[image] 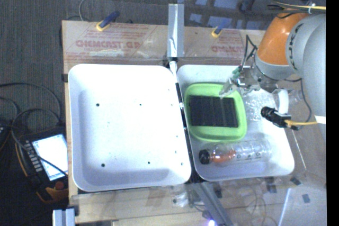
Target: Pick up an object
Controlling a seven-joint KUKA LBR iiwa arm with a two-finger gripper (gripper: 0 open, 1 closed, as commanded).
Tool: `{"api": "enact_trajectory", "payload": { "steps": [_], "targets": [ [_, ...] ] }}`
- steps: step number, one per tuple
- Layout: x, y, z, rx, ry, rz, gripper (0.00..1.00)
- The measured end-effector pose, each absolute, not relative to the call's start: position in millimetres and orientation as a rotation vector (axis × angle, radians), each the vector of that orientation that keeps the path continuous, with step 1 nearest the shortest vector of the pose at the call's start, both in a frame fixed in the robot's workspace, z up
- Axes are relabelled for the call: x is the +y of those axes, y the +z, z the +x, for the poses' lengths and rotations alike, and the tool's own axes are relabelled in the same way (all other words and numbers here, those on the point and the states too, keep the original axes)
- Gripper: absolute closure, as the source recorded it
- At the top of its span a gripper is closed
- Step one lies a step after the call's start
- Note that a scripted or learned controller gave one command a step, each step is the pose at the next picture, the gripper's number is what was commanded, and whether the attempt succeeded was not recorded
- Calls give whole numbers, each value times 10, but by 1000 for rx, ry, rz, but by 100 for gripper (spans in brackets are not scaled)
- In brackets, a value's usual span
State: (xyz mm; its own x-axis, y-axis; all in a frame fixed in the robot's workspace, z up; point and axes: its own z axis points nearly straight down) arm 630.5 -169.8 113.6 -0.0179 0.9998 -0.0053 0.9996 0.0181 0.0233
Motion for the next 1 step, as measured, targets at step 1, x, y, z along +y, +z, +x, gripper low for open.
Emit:
{"api": "enact_trajectory", "payload": {
  "steps": [1],
  "targets": [
    [-1326,2254,6608,2379,-9,2028,100]
  ]
}}
